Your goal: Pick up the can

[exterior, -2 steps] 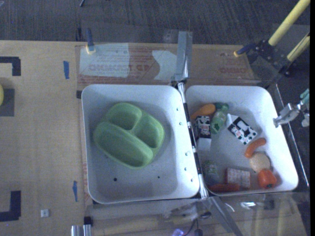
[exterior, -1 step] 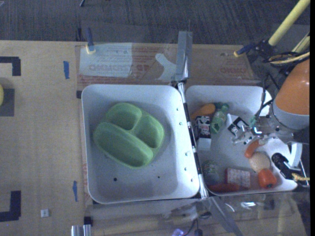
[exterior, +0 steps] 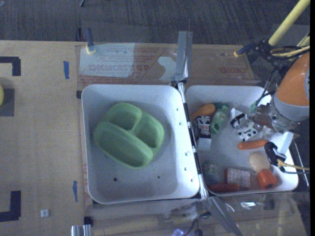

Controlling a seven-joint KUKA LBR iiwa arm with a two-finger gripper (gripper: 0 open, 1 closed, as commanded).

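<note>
**Going for the can in the right bin**

Seeing, at the far left, the left bin (exterior: 93, 181) holding only a green plate (exterior: 129, 134) with three sections, well apart from the work and not needing any attention.

Crossing the middle wall into the right bin (exterior: 290, 185) and finding there a crowd of small things. Taking as the can (exterior: 204, 127) the dark little cylinder with a pale label, lying on its side just beside the middle wall; judging this only, since the picture is too blurred for being sure. Noticing an orange piece (exterior: 203, 110) touching or nearly touching its upper end and a green bottle (exterior: 220, 117) just to its right.

Finding further right the gripper (exterior: 253, 123), hanging low over the right half of this bin, near a carrot (exterior: 253, 144), under the grey arm (exterior: 294, 90) with the orange band. Not being able to tell if the gripper is released or clenched, and seeing nothing clearly gripped in it. Still standing well apart from the can, so judging the approach as not yet finished.

For doing this step well: moving left across the bin above the clutter, turning the wrist for closing across the narrow body of the can, not along its length. Coming down between the wall and the bottle with care, since pushing the bottle or catching the wall is looking like the main risk.
</note>
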